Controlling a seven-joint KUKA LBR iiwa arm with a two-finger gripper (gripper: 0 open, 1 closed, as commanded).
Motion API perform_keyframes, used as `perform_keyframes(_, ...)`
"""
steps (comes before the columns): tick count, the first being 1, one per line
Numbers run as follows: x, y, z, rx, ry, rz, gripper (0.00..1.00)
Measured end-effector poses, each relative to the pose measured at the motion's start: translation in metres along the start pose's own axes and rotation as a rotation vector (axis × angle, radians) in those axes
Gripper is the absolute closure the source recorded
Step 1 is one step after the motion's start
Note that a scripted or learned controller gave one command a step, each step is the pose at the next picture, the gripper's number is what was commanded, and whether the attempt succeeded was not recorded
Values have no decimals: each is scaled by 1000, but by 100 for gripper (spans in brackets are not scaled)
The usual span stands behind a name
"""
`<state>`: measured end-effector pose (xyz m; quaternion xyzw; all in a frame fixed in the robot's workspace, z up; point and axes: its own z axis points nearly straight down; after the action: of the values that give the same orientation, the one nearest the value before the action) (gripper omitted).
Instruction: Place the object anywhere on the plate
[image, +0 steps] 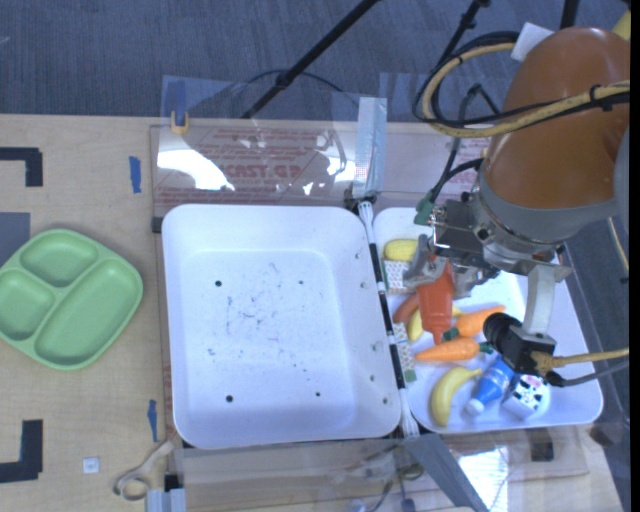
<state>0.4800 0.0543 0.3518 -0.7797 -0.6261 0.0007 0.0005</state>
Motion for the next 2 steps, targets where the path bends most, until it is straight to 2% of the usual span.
perform_keyframes(2, 3, 1, -20, 0, -1, -5, 100)
